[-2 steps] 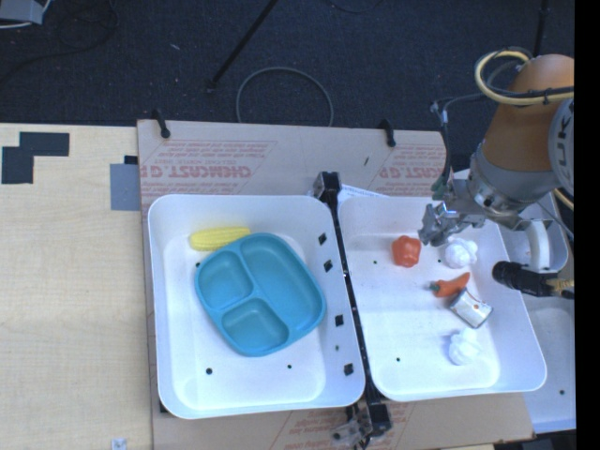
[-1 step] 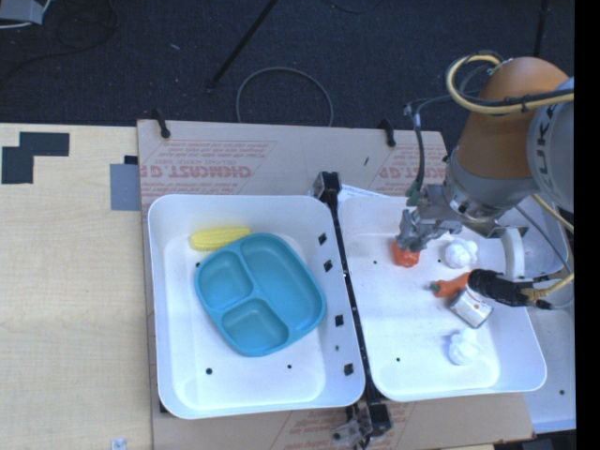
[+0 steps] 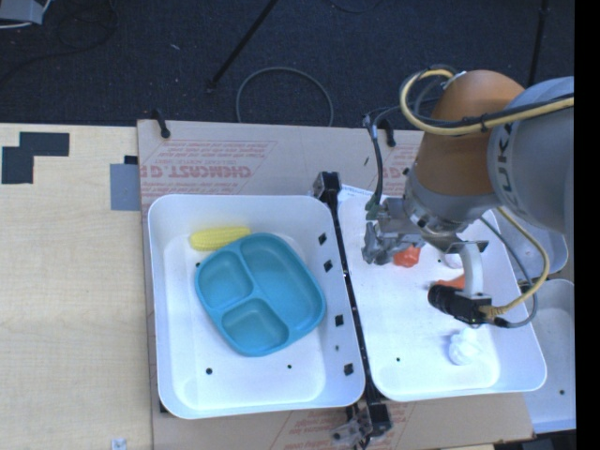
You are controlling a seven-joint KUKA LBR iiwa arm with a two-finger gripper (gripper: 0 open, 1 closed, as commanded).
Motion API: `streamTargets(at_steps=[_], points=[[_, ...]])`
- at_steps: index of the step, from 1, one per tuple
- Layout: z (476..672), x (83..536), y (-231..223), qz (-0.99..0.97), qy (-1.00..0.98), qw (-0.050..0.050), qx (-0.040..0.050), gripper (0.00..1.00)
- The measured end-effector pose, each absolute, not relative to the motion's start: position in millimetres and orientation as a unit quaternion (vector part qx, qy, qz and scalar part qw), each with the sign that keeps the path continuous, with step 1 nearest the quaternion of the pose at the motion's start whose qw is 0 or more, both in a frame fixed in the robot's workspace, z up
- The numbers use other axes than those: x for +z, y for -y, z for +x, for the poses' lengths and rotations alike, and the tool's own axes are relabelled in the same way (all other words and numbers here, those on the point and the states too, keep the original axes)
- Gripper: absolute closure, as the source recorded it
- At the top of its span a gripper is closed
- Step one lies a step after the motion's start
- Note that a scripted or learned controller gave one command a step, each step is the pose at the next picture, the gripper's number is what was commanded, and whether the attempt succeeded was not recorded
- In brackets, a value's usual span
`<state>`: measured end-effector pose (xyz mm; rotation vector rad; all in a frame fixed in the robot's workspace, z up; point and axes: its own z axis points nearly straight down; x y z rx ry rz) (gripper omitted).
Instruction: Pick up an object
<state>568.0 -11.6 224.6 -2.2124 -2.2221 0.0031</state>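
Orange-red, small and lumpy: the orange object (image 3: 406, 258) lies on the floor of the right bin (image 3: 422, 364), towards its far end, right at the gripper (image 3: 382, 247). It looks touching or nearly so on the gripper's right side, but I can't see it between the fingers, and whether those are spread or closed I cannot tell (the wrist body hides them).

My read: a light thing, probably plastic or rubber, likely smooth enough to squirt sideways if pinched off-centre. Best taken across its narrow middle.

Nearby in the same bin: a white crumpled piece (image 3: 461, 349) near the front right corner, apart from the target.

Left bin (image 3: 178, 364) holds a blue divided plate (image 3: 259, 293) with a yellow corn-like piece (image 3: 218, 238) just beyond it, touching or nearly.

Bin floors are slick white plastic with shallow walls. Both sit on cardboard over a pale wood worktop (image 3: 66, 298). Dark carpet and cables lie beyond.
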Motion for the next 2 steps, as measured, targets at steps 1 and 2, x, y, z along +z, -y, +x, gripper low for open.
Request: streamTargets(at_steps=[1, 2], points=[[558.2, 220.7, -30.2, -0.706, 0.708, 0.003, 0.0015, 1.00], [550.1, 211.1, -82.6, -0.706, 0.709, 0.003, 0.0016, 1.00]])
